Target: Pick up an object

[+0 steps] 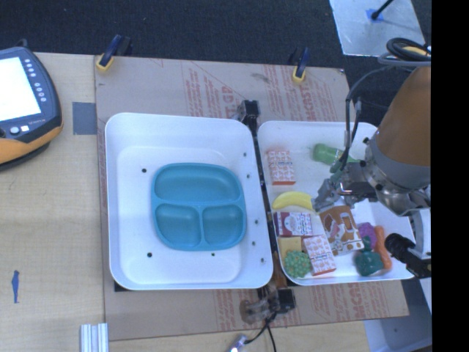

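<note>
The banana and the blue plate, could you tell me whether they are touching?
Apart. The camera view shows the banana in the right bin and the blue plate in the left bin, bin walls between them.

Right bin (282, 130) crowded with toys; left bin (124, 196) seems open around blue plate (198, 204).

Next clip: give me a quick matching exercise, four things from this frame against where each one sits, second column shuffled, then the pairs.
Things:
1. blue divided plate
2. banana
3. green bottle
4. broccoli

Places:
A. right bin, far side, near the arm
B. middle of the left bin
C. right bin, near left corner
D. right bin, just left of the pincer

Pairs: 1-B, 2-D, 3-A, 4-C
</note>
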{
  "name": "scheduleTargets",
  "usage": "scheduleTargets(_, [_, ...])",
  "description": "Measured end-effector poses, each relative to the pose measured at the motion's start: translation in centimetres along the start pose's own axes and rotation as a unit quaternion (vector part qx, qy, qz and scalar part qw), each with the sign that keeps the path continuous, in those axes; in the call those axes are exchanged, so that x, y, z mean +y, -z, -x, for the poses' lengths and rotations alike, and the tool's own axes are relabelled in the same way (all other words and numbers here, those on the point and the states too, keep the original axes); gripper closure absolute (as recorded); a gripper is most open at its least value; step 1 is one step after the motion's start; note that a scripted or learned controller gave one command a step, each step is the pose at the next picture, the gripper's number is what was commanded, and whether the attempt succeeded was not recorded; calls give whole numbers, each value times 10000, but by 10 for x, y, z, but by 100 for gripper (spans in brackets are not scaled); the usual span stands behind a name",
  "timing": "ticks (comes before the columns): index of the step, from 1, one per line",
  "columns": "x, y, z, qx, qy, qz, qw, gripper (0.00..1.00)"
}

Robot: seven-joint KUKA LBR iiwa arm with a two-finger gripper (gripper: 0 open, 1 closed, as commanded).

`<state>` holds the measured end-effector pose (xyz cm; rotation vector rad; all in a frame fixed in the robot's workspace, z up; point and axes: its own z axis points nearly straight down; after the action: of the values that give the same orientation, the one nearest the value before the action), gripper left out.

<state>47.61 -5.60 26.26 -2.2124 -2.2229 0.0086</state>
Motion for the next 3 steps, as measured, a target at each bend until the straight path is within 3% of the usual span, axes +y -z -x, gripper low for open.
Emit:
scheduleTargets(1, [1,4,-38,-6,12,17,10000,100])
scheduleTargets(2, [0,5,5,-4,-6,21,10000,100])
scheduleTargets(3, [1,4,-16,0,5,7,10000,100])
